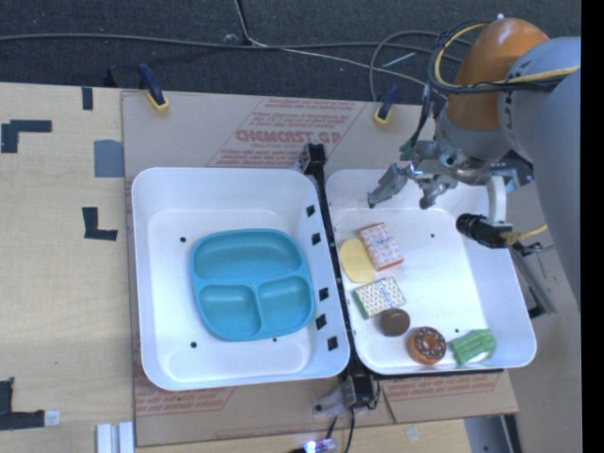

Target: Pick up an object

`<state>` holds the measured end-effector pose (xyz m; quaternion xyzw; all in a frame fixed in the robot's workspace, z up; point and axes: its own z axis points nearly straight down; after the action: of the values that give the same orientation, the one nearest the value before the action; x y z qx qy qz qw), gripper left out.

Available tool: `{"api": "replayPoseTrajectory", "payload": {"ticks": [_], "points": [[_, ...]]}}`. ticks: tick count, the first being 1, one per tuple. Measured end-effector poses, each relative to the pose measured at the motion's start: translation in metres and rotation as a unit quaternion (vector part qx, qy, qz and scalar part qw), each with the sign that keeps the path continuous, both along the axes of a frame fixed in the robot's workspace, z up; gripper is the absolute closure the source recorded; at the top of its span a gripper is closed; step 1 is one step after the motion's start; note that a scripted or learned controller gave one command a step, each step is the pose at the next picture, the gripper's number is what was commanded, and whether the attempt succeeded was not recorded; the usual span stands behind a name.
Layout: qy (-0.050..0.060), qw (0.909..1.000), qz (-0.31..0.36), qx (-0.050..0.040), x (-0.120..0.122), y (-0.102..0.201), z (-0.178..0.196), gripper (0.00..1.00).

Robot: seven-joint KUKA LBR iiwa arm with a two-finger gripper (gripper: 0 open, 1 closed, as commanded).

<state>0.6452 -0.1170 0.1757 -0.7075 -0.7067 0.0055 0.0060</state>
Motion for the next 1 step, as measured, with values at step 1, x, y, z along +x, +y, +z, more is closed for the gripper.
{"api": "replayPoseTrajectory", "payload": {"ticks": [1], "points": [[-0.007, 1.0000, 0.001, -0.0006, 0.0032, 0.0002, 0.0096, 0.00]]}}
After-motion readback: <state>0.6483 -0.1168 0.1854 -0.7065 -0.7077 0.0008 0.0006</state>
